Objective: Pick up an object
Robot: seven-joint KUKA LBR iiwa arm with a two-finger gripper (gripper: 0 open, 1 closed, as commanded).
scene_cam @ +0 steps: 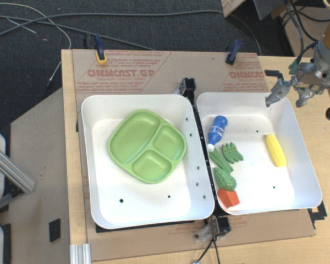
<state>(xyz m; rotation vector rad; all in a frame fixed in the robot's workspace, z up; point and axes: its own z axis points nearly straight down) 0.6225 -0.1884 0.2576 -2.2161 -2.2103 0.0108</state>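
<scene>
My gripper (289, 97) hangs above the far right corner of the right bin (302, 180), its two fingers spread apart with nothing between them. In that bin lie a yellow corn cob (275, 149) at the right, a blue and white bottle (216, 131) by the left wall, two green leafy vegetables (226, 161) below the bottle, and an orange-red block (228, 197) at the near left corner. The corn cob is the closest item to the gripper, lying well below it in the picture.
The left bin (99, 202) holds a green divided plate (147, 146). Black clips (188, 86) join the bins at the middle. Both bins rest on a cardboard sheet (137, 70) held by clamps at the far edge. Cables run at the upper right.
</scene>
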